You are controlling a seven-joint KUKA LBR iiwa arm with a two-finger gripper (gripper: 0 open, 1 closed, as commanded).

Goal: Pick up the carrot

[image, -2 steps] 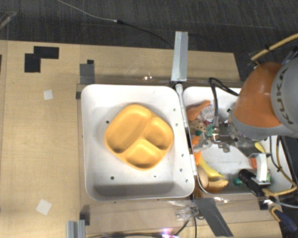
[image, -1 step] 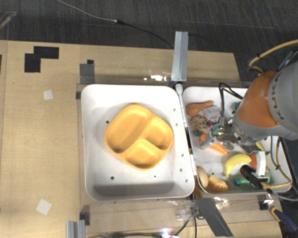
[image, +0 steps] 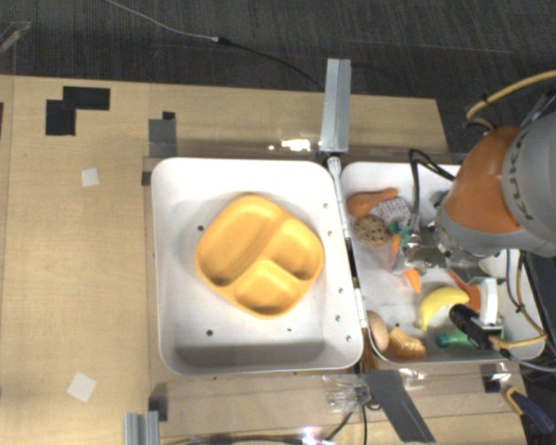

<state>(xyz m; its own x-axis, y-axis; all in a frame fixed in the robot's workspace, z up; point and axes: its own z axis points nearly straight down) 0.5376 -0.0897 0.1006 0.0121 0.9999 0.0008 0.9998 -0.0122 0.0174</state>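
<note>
Orange carrot lies just below the end effector in the right bin; whether the end effector is spread, I cannot tell.

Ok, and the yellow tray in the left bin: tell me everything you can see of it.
The yellow tray looks like smooth moulded plastic, a rounded, blob-like dish split by raised ridges into three shallow compartments, one at the upper left, one at the right and one at the bottom. It lies flat and upright on the floor of the left bin, roughly centred, turned at a slant to the bin's walls and touching none of them. Nothing lies in its compartments, and the arm is away over the other bin.
</note>
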